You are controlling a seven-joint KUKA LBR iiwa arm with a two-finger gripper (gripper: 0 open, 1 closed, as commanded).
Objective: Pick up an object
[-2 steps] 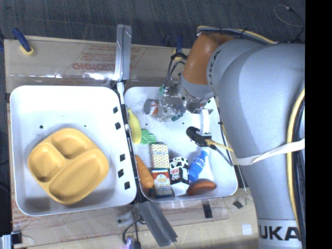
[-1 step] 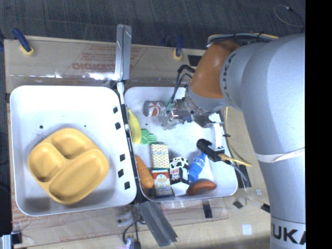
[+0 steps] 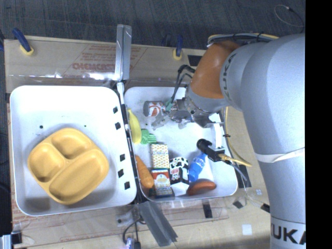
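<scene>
My gripper (image 3: 169, 116) hangs over the back part of the right bin (image 3: 228, 191), just right of a red and white can (image 3: 151, 108) lying near the bin's far left corner. A yellow banana (image 3: 134, 126) and a small green item (image 3: 148, 137) lie along the left wall, in front of the can. Nearer the front are a patterned yellow box (image 3: 159, 153), an orange carrot (image 3: 144, 172), a small carton (image 3: 161, 179), a black and white cow-patterned item (image 3: 178, 169), a blue bottle (image 3: 197, 167) and a brown oval item (image 3: 201, 187).
The left bin (image 3: 31, 100) holds a yellow divided plate (image 3: 67, 164) at its front left. A metal divider (image 3: 123, 45) runs between the bins. The grey arm with its orange band (image 3: 210, 71) covers the right bin's back right.
</scene>
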